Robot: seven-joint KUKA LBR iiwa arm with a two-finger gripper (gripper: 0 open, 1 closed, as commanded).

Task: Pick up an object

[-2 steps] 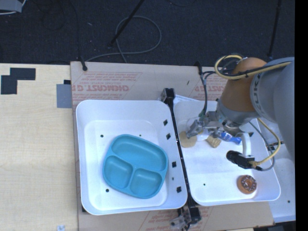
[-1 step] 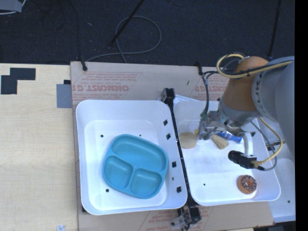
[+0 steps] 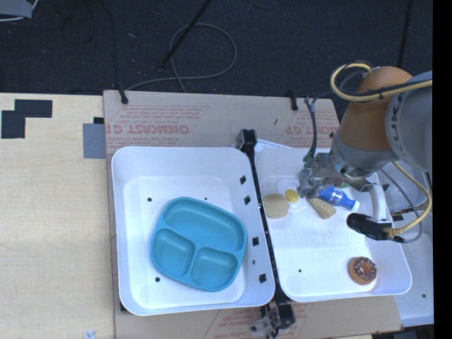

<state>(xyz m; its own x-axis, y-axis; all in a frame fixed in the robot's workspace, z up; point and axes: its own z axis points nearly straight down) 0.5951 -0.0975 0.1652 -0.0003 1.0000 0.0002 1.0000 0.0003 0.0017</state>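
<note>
Lying beside the grey two-finger gripper (image 3: 308,184), whose grip state I cannot tell, is a blue, white-capped plastic tube (image 3: 337,198).

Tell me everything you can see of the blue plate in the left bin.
The blue plate is a light-blue divided plate that looks like plastic, with rounded corners and a raised rim. It has three compartments: one long one along its upper side and two smaller ones below. No object shows in any of them. It lies flat, turned at a slant, on the floor of the left bin, toward the bin's right wall. Whether it touches that wall cannot be told.
</note>
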